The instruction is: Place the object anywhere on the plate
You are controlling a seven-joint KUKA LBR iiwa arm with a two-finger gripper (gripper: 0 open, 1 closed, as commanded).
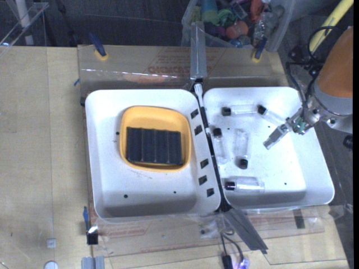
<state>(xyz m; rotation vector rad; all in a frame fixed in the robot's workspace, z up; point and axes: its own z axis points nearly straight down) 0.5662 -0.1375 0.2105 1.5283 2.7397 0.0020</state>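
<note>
Two shallow white bins sit side by side on the wooden bench, split by a central divider (201,144) carrying dark markers.

Left bin (104,150): holds one yellow plate (152,117) with rounded corners, lying left of the divider near the bin's middle. On the plate rests a black ribbed rectangular block (155,146), covering most of its floor.

Right bin (303,178): holds several clear plastic tubes with black caps. One tube (238,110) lies along the far wall, well right of the divider; a second (266,114) lies just beside it, further right. Another (216,142) lies close against the divider. A tube (242,147) lies near the bin's middle, its cap toward the near side. One more (243,184) lies by the near wall, cap end next to the divider. None of these touches the plate; all are on the opposite side of the divider from it.

The gripper (273,138) hangs over the right bin, far right of the divider, slanting down toward the bin floor. Its fingers appear pressed together with nothing between them.

Beyond the bins, behind the divider's far end, a clear tub (238,10) holds mixed coloured items.
</note>
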